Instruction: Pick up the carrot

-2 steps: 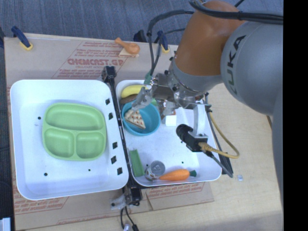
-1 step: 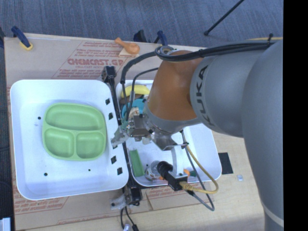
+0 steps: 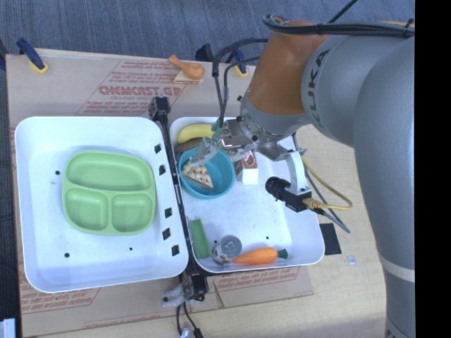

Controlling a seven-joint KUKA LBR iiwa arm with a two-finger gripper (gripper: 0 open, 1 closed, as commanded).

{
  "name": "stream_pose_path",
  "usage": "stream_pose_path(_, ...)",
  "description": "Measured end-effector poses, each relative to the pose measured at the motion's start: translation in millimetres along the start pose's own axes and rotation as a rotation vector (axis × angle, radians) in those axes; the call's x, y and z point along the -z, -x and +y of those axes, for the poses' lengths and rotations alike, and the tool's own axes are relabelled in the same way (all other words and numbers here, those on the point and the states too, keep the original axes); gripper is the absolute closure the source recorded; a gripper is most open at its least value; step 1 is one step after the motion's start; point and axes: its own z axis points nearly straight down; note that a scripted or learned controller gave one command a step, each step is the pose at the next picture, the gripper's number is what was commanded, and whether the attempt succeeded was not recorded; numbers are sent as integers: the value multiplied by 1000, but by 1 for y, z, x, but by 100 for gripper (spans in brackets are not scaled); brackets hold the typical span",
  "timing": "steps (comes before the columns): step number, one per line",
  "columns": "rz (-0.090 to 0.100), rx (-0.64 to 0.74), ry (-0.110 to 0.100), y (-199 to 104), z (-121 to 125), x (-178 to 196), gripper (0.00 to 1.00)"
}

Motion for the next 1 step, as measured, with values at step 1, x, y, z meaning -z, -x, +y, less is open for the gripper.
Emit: stream_pose_path(1, 0, 104, 12, -38, -18, 112, 0)
